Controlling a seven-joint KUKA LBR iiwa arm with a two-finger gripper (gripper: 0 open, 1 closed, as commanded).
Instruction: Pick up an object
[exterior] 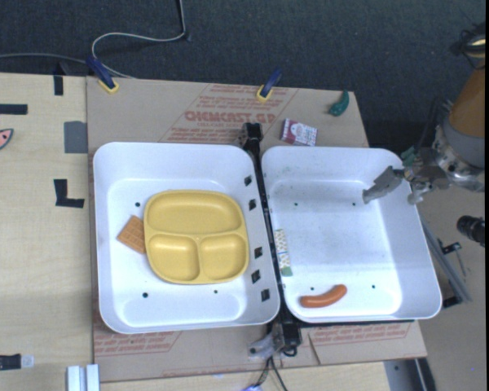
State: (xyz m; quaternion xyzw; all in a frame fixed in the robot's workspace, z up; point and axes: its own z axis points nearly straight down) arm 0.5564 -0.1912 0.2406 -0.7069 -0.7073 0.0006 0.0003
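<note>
Camera view looks down on a table (33, 218) carrying two white bins side by side on a sheet of cardboard (220, 116). At the right edge of the frame the grey arm (460, 149) reaches in, and its tool (385, 187) hangs over the upper right corner of the right bin (342, 163). One grey finger (381, 187) points down and to the left over the bin's white floor; whether the fingers are spread or pressed together cannot be told from this angle, and nothing is seen between them.

Well below the tool, and a little to its left, a small sausage (323, 296) lies on the floor of the same bin, near the front wall, well apart from the tool. A narrow printed strip (282, 251) lies along that bin's left wall, far to the tool's left.

Farther left, across the black clips (257, 218) joining the two bins, the left bin (118, 165) holds a yellow divided tray (197, 236) lying flat, with three compartments facing up. A tan cracker (132, 235) pokes out from under the tray's left edge.

Above and left of the tool, just outside the right bin, a small red and white packet (298, 132) rests on the cardboard. A green clip (339, 103) sits beyond it, near the cardboard's upper right corner.
</note>
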